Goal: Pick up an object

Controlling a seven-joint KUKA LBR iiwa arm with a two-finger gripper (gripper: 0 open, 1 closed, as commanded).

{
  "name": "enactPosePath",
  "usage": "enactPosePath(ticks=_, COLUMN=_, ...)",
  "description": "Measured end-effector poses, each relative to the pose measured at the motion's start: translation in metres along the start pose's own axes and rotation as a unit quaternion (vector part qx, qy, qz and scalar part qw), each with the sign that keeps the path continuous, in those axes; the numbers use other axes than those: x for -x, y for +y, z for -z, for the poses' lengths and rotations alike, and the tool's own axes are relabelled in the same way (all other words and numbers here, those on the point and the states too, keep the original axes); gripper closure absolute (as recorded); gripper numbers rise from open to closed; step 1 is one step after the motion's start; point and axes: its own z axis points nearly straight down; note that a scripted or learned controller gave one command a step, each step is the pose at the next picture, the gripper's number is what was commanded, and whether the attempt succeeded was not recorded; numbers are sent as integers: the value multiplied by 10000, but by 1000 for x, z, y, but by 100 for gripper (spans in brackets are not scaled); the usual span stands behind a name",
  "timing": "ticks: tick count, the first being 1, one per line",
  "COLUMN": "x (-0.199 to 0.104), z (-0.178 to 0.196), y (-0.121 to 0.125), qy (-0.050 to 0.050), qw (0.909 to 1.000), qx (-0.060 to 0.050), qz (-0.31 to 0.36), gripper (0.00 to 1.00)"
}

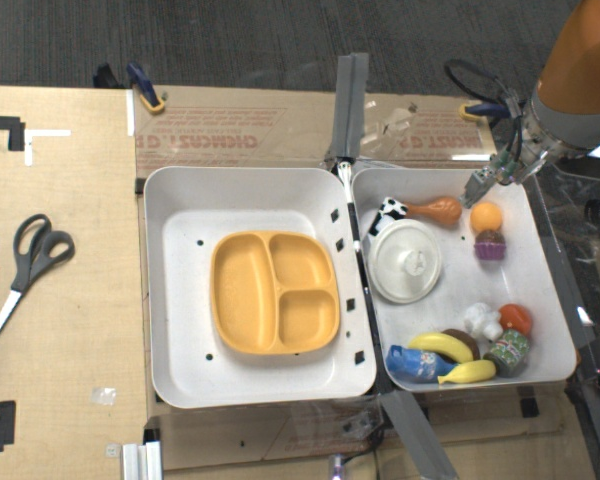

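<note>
Orange-banded arm (578, 63) cropped at top right, gripper (483, 184) small and blurred, grip state indiscernible, above drumstick (435, 209).

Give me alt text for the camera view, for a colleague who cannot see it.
The gripper hangs over the right bin's far end, beside an orange ball and a toy drumstick. That bin also holds a white lidded bowl, bananas and other small toys; the left bin holds a yellow divided plate.
</note>
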Motion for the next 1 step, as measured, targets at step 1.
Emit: enactPosePath(ticks=1, x=-70, z=-114, y=-55, qy=16, qw=9946, qx=-10, qz=1041, gripper=100)
